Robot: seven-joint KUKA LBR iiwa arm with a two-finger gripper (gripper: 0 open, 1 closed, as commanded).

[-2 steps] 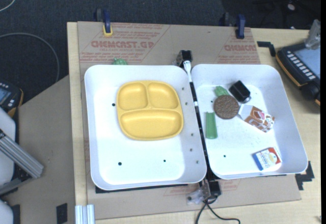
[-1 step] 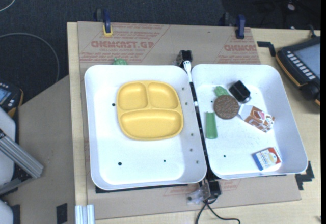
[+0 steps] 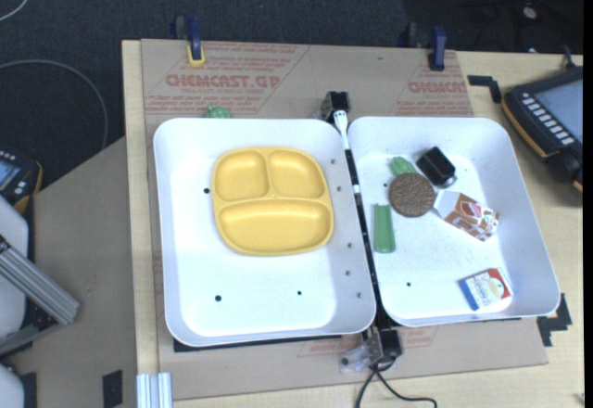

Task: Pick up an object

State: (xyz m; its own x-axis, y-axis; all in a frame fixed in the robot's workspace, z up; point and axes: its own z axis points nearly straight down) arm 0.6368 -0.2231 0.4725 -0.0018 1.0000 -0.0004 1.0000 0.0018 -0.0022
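The right bin (image 3: 519,211) holds several small objects. A brown round disc (image 3: 411,196) lies near its middle, with a black block (image 3: 435,166) just above and to the right of it. A green stick (image 3: 384,228) lies by the bin's left wall, and a smaller green piece (image 3: 401,165) pokes out above the disc. A red and white packet (image 3: 470,216) sits right of the disc. A small card with blue, red and yellow print (image 3: 485,288) rests near the front right corner.
The left bin (image 3: 185,286) holds a yellow divided tray (image 3: 272,200) in its upper middle. Two blue clamps (image 3: 194,37) (image 3: 436,46) pin the cardboard base at the far edge. A tablet-like device (image 3: 554,117) lies at the right.
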